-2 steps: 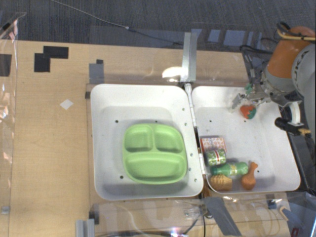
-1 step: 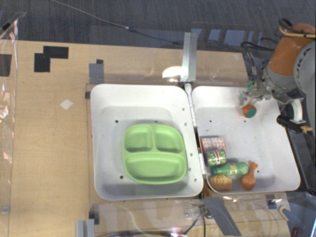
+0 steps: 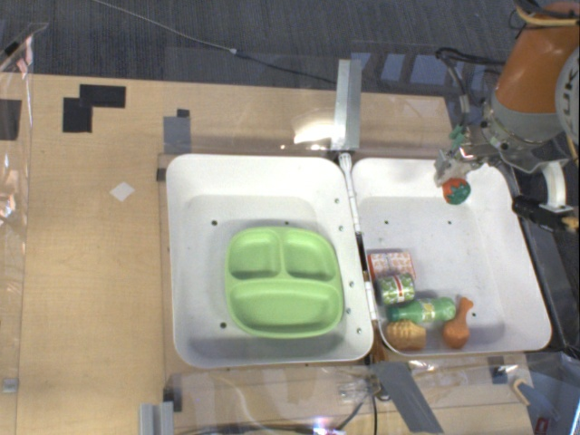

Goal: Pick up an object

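Observation:
My gripper (image 3: pixel 452 178) hangs over the far right part of the right bin (image 3: pixel 507 243), reaching in from the right. A small round red and green object (image 3: pixel 456 192) sits between the fingertips, and the gripper is shut on it. At the bin's near left corner lie a red and white box (image 3: pixel 391 263), a green can (image 3: pixel 396 288), a green bottle (image 3: pixel 421 312), an orange drumstick-shaped toy (image 3: pixel 458 324) and a brown pastry-like piece (image 3: pixel 405 335).
The left bin (image 3: pixel 195 243) holds a green divided plate (image 3: pixel 285 282). A metal divider post (image 3: pixel 348 102) stands at the far end between the bins. Cables run along the arm at the far right.

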You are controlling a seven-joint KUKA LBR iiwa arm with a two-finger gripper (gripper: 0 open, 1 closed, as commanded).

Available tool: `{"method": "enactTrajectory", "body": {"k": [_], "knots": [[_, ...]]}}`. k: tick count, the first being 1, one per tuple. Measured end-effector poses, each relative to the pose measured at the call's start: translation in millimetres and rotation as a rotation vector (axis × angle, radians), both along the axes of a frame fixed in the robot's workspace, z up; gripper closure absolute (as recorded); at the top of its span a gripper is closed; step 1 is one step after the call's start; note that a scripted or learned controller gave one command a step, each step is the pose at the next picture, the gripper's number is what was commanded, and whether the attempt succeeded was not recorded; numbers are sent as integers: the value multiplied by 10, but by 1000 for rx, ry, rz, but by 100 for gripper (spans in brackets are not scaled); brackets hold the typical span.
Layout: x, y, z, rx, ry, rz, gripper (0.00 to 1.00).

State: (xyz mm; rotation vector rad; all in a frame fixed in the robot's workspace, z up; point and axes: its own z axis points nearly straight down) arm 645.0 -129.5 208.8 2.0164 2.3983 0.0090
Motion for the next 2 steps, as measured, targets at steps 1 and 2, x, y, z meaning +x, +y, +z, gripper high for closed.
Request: {"method": "enactTrajectory", "body": {"k": [1, 2], "knots": [[162, -634, -567, 1, 5, -305, 100], [-295, -93, -16, 2, 3, -271, 100]]}}
